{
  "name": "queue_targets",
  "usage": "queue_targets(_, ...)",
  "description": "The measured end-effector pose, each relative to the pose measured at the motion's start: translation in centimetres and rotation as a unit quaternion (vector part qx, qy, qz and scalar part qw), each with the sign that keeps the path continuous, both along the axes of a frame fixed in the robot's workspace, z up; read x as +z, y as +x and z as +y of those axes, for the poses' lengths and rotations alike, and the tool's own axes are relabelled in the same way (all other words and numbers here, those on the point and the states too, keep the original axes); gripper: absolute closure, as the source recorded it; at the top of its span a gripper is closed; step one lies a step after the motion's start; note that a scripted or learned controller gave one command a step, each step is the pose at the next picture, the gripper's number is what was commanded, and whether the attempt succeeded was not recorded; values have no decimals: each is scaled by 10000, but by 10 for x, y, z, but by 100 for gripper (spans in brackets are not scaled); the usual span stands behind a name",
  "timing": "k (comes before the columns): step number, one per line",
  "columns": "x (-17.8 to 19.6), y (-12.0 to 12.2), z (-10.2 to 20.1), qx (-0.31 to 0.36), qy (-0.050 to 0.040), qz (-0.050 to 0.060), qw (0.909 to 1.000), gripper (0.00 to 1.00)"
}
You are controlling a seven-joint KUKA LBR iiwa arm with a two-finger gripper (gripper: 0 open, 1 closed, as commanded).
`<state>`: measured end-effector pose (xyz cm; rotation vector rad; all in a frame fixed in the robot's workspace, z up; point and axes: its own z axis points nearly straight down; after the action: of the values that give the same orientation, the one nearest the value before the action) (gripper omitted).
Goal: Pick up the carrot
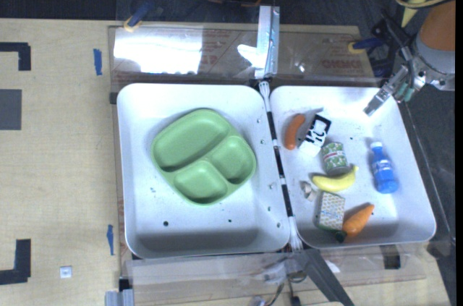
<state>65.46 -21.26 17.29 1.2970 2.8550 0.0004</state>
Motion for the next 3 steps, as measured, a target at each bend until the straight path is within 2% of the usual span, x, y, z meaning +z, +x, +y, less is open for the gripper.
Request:
queue_targets(1,39,-6,30,1581,-5,-7,9874,100)
queue_targets(2,34,1,5,1422,-4,-7,9898,100)
queue_targets(3,-84,-34,-11,1306,1,3,9914,100)
